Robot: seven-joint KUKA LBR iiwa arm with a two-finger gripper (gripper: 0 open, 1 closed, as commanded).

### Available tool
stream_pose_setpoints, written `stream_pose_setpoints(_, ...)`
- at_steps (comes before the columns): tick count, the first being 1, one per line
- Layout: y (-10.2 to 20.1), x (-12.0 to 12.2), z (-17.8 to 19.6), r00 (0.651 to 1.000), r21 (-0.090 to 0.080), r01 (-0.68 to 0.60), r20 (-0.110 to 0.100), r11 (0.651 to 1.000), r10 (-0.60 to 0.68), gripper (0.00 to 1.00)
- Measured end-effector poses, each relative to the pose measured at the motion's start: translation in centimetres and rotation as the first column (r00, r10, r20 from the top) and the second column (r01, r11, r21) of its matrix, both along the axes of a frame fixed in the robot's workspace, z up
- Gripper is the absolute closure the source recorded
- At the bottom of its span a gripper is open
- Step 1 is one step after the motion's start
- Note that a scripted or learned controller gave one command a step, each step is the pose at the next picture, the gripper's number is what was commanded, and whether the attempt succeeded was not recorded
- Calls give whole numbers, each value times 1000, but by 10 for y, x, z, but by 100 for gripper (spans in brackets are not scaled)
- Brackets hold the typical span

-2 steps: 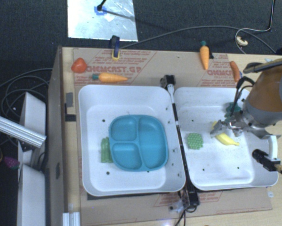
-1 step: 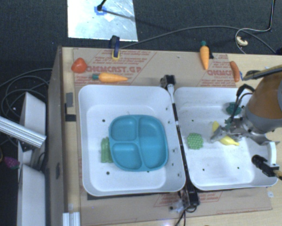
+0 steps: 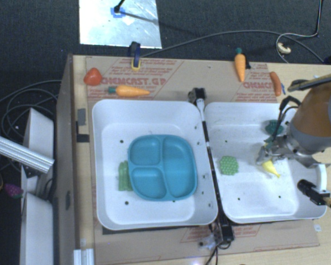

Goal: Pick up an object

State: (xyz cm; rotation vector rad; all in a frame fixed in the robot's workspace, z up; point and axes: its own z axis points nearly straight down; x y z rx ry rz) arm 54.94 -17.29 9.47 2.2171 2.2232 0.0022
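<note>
Two shallow white bins side by side: left bin (image 3: 107, 148), right bin (image 3: 248, 203). In the left, a blue divided plate (image 3: 162, 167) with a green piece (image 3: 124, 176) touching its left edge. Reaching into the right bin from the right, a grey arm (image 3: 317, 123); gripper (image 3: 268, 158) low, just above a small yellow object (image 3: 271, 168); grip state impossible to tell. Nearby left, a round green object (image 3: 229, 165).

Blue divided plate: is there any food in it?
Empty. The blue divided plate shows bare compartments; a green item lies beside it in the left bin.
</note>
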Motion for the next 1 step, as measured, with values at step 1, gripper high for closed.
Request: stream_pose_setpoints(1,110,0,128,1000,1,-1,2,1000,1,100)
